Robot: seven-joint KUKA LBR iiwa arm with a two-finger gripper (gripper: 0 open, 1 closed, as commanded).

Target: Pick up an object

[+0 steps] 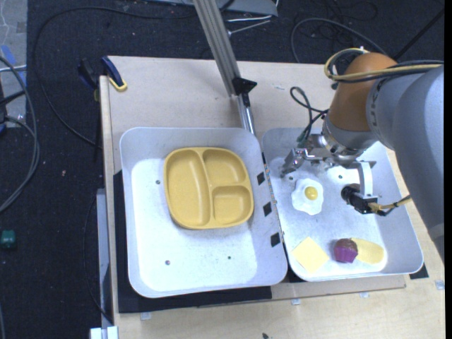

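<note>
Obs, overhead cam. Two white bins side by side on the surface [176,83]. Left bin [141,260] carries a yellow divided tray [209,187], three compartments, nothing in them. Right bin [395,253] has the pick candidates: fried-egg toy [308,195] upper-mid of bin, yellow cheese slice [311,253] at lower left of bin, purple object [345,250] just right of it, touching or overlapping a pale yellow piece [369,251] at the lower right. Items lie loose and flat w/ gaps between most, prob scattered that way so each can be approached from above; purple/yellow pair is the crowded one.

Arm [395,111] comes in from frame right, orange band [357,83] above wrist, wrist bent down over upper part of right bin. Gripper [304,164] sits low, just above/beside the egg in the picture, towards the bin's left wall. Posture reads as a top-down approach on the egg, judged only.

Gripper state: cannot tell how far it is parted, mechanism too small and cluttered w/ cables. Nothing visible between its tips; contact w/ egg or bin floor not resolvable. Egg appears flat on bin floor, so no grasp to record yet.

Dark part [359,200] on a white bracket hangs right of the egg.
</note>
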